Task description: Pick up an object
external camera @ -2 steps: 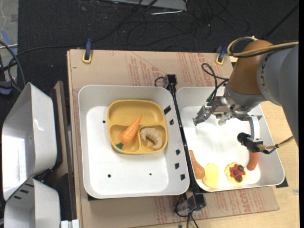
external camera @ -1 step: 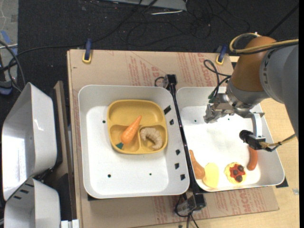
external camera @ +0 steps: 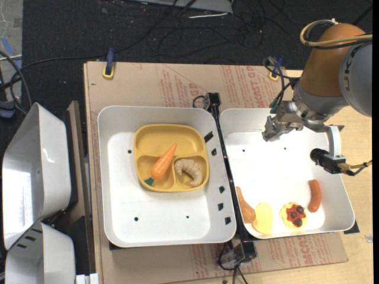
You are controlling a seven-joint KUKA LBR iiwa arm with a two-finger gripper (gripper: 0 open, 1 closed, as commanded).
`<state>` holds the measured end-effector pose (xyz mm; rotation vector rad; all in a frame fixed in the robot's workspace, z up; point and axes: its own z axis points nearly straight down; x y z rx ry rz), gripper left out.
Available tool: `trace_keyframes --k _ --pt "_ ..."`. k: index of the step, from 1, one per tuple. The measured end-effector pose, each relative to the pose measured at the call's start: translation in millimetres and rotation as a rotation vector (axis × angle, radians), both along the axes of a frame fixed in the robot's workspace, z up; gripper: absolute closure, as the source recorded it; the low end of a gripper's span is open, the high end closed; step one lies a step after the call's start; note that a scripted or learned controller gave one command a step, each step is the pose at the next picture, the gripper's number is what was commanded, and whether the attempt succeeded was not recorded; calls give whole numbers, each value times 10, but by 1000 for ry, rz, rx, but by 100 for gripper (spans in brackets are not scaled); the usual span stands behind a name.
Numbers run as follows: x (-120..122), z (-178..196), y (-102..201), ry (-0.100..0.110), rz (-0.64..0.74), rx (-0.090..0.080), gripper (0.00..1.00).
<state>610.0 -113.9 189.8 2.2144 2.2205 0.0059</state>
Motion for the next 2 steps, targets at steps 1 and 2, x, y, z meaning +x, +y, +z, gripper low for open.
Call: trace_keyframes --k 1,2 --pt "62 468 -64 0 0 0 100" --pt "67 1114 -56 -1 1 -1 100"
